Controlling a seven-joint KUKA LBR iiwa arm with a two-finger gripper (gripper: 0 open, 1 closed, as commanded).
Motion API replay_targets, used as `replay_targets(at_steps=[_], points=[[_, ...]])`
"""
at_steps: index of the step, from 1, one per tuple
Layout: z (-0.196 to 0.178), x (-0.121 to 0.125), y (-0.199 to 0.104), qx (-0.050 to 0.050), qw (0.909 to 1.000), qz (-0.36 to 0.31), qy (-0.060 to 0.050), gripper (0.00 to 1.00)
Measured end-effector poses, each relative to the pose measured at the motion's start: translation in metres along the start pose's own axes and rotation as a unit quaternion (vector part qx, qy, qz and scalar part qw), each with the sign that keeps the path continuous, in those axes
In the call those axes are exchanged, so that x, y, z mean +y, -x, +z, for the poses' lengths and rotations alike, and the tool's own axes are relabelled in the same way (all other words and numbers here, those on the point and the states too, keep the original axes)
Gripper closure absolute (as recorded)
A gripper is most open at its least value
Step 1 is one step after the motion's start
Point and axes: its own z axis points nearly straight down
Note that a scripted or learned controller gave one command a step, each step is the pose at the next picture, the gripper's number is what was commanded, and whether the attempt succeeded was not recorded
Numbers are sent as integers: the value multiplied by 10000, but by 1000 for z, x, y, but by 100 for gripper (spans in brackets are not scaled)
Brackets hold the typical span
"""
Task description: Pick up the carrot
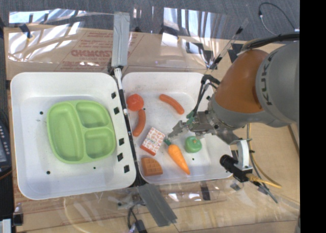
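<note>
Your carrot is lying at the lower middle of the frame in the right bin, beside a green apple. Just above, your gripper is hovering; its jaw state can't be told.

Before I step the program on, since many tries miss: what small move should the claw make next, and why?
Probably a short shift toward the near rim, then down. The claw hovers just above the carrot, near its leafy end, with a green round piece close on its right. Centring over the orange body should avoid a bump.
</note>
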Motion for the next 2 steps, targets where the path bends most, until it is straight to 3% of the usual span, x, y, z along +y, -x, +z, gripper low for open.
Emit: replay_targets(at_steps=[1, 2], points=[[84, -11, 37, 4, 9966, 822, 21, 0], [101, -12, 21, -9, 9954, 959, 42, 0]])
